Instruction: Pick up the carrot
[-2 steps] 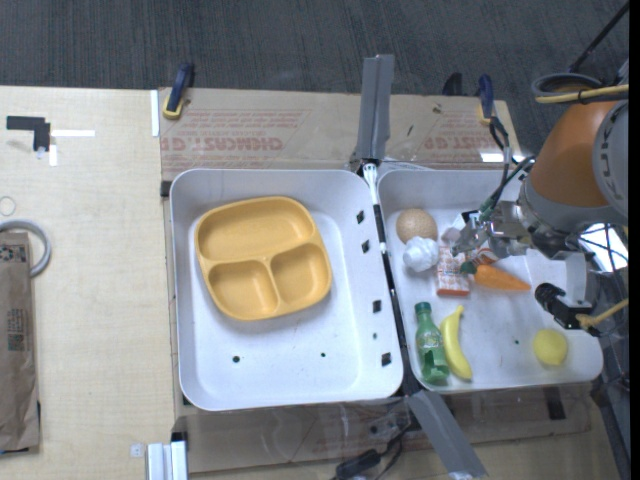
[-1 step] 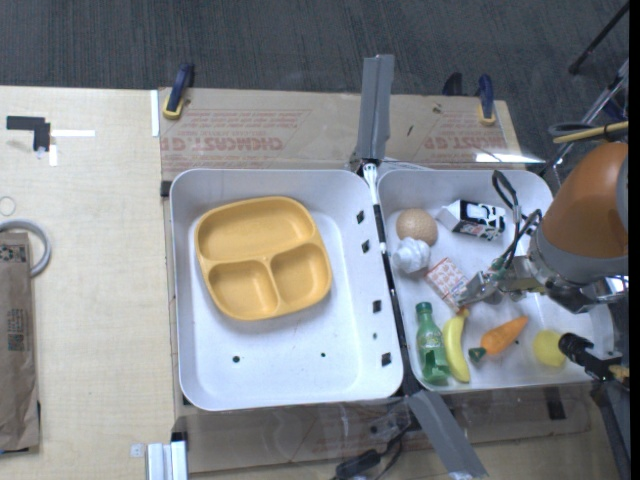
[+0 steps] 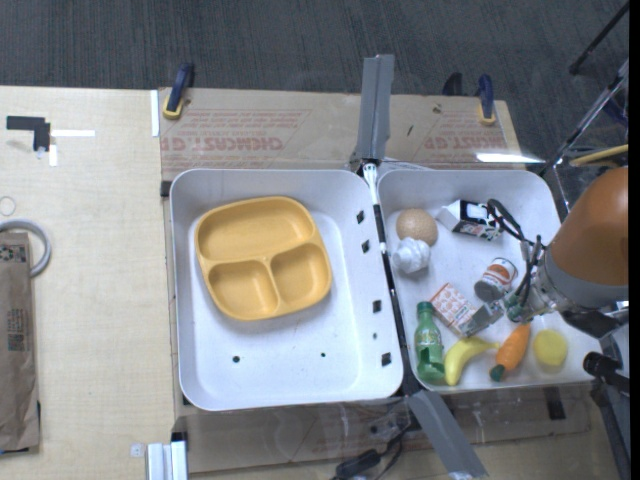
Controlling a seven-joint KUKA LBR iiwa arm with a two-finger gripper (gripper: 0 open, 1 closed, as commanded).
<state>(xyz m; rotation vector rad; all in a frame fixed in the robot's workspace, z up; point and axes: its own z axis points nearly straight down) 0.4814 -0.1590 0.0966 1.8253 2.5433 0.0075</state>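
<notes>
The carrot [image 3: 511, 351] lies on the floor of the right bin [image 3: 440, 180], between the banana [image 3: 462, 356] and a lemon [image 3: 550, 348] — not yet lifted. The gripper [image 3: 508, 306] hovers just above it; whether it's open, I cannot tell — the grasp remains.

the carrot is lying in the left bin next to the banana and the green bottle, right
Not quite. The carrot lies in the right bin, not the left. The camera view shows it near that bin's front edge, just right of the banana, with the green bottle on the banana's far side. The left bin holds a yellow divided plate.
</notes>
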